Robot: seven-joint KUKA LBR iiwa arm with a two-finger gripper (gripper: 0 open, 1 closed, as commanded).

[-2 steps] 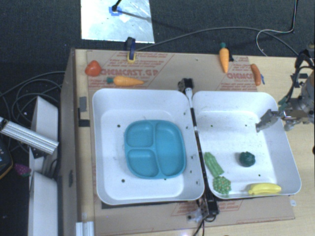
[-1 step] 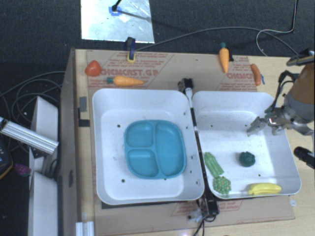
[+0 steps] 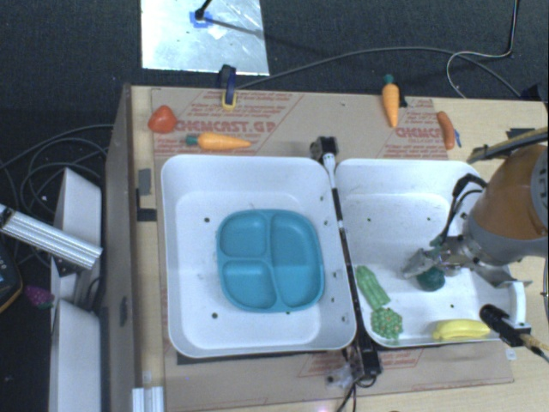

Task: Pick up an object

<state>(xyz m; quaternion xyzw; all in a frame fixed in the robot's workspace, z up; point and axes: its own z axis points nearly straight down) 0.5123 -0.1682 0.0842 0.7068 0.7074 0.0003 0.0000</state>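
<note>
Two white bins sit on your cardboard-covered bench [image 3: 257,127] over dark carpet; the left bin [image 3: 184,230] holds a blue divided plate [image 3: 270,260]. In the right bin [image 3: 386,187], right of that plate, your gripper [image 3: 426,266] touches a dark green object [image 3: 431,279]; whether it is gripped, you cannot tell.

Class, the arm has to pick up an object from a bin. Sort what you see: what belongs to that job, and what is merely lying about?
Job:
pincer
teal ball beneath it
green pickle
banana
right bin

Lying about:
blue divided plate
carrots on the cardboard
red tomato
</note>
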